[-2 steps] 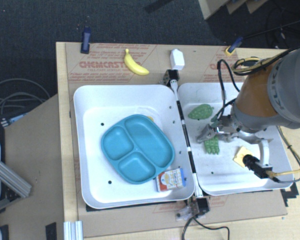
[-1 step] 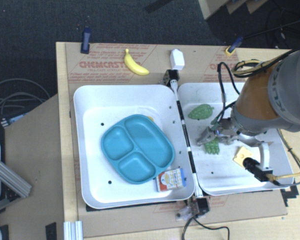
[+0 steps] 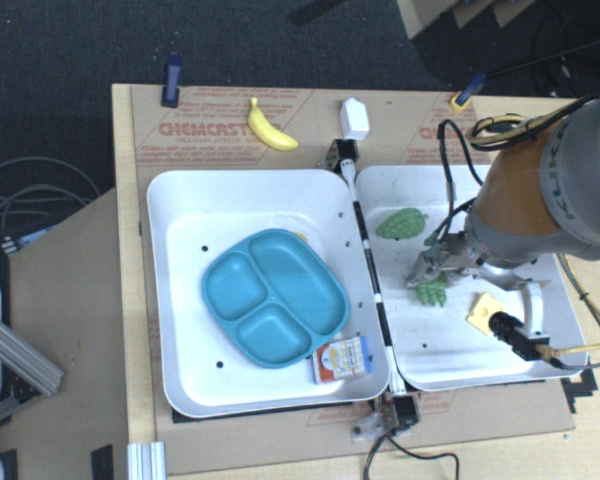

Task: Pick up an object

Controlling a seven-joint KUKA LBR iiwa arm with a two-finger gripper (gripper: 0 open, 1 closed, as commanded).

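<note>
The hand (image 3: 435, 268) is hovering just above the small green toy (image 3: 431, 293); its grip I cannot tell. Judging, it is reaching; next, closing and lifting.

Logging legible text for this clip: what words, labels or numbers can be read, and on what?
"CHEMCAST", red print on the cardboard sheet under the bins.
Further red print on that sheet, left and right: too small to read.
Small carton in the left bin: label blurred, unreadable.
</note>
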